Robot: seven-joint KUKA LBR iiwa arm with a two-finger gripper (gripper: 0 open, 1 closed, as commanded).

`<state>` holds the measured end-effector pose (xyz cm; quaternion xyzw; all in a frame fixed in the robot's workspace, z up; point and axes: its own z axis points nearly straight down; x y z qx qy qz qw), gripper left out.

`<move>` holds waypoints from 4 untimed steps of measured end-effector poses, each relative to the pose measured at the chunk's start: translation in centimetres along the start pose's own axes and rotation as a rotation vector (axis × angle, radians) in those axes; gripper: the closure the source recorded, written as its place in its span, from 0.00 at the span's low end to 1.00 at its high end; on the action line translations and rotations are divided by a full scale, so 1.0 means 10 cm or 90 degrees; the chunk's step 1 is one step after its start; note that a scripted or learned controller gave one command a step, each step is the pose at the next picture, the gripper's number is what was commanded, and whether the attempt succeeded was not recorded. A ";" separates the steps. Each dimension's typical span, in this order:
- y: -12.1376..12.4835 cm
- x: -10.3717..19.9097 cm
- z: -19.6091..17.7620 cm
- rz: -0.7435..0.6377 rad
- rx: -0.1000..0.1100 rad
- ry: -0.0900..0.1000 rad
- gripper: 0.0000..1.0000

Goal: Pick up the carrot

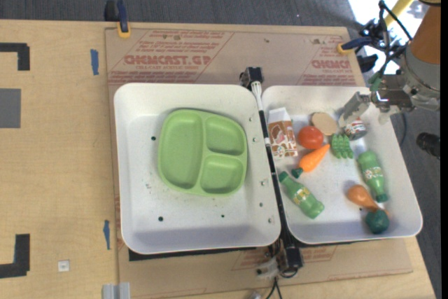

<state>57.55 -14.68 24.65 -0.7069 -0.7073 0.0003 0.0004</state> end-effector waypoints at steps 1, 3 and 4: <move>-0.11 0.42 1.15 -0.074 0.001 0.000 0.00; -0.01 0.45 1.40 -0.030 -0.001 0.000 1.00; 0.45 0.82 0.62 0.183 -0.001 0.000 1.00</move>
